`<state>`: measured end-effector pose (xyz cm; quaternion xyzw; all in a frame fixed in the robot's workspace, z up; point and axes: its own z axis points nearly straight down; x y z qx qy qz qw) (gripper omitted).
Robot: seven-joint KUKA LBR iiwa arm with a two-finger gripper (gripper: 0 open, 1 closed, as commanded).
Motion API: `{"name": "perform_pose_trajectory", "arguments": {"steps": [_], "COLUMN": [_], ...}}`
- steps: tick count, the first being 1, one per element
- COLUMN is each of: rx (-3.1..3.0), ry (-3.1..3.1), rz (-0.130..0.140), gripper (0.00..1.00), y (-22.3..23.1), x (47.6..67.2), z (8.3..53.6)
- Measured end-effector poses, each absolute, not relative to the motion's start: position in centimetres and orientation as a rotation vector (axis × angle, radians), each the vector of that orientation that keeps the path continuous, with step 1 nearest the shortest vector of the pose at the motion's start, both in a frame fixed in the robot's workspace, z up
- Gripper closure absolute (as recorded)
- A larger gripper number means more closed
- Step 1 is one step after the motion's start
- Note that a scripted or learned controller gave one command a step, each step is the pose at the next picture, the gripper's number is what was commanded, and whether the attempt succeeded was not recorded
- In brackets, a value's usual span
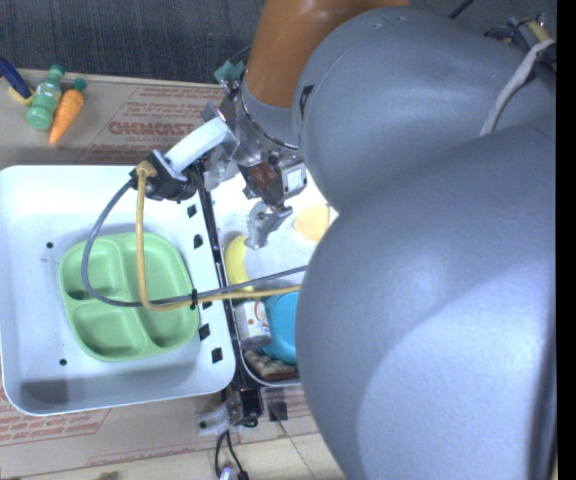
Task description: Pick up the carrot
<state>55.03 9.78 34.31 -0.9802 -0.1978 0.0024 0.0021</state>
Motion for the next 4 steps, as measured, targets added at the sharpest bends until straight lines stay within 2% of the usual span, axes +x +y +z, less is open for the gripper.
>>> {"name": "perform_pose_trajectory", "arguments": {"steps": [1,2,3,4], "rx": [-3.127,-3.107,-3.045,-3.028], "ry": [-0.337,-0.462,-0.692,-0.716], "rz": [0.034,0.022,0.013,0.044], "gripper": [0.0,0.0,0.0,1.0], "y": [15.7,16.6,15.7,16.0], "x": [58.2,50.5,47.5,47.1], "z": [20.5,20.1,9.3,10.1]}}
